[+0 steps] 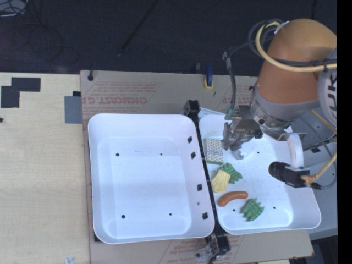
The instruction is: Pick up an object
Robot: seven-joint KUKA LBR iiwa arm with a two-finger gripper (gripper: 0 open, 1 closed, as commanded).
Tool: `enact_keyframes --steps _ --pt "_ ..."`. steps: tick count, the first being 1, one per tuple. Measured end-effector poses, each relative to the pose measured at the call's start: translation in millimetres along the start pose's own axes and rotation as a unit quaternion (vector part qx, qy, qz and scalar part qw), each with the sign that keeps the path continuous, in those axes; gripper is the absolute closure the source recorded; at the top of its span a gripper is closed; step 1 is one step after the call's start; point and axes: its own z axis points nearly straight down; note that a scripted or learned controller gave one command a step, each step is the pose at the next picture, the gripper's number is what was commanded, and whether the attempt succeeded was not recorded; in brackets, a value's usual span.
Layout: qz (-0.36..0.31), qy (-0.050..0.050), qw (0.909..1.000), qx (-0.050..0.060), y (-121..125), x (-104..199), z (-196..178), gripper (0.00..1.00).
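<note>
Room widest across the left bin (143, 180), white floor bare from wall to wall. Tighter in the right bin (286, 213): open floor along its right side and toward its near-right corner, things crowded against its left wall. Both bins edge to edge down the middle, dark clips along the shared rim. Gripper (234, 141) over the far-left part of the right bin, hung from the arm (291, 59) reaching in from the right. Whether apart or together, cannot tell from this slant; no telling either whether it touches anything. Just beside it, toward the left wall, the checked piece (213, 150): small, flat, roughly square, pale with blue-green checks, lying close along that wall. Nearer the front, the yellow piece (220, 181), knobbly like a corn cob, touching the green leafy piece (232, 173) at its right. Beyond those, toward the near edge, the orange sausage (232, 198), lying slantwise, with the green ridged piece (252, 209) just beside its right end.
</note>
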Motion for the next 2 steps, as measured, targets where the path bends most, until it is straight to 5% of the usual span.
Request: enact_keyframes --steps 1,2 --pt "-0.002 0.000 1.0000 -0.006 74 26 -51 1.00" --pt "-0.002 0.000 1.0000 -0.005 94 55 -83 1.00"
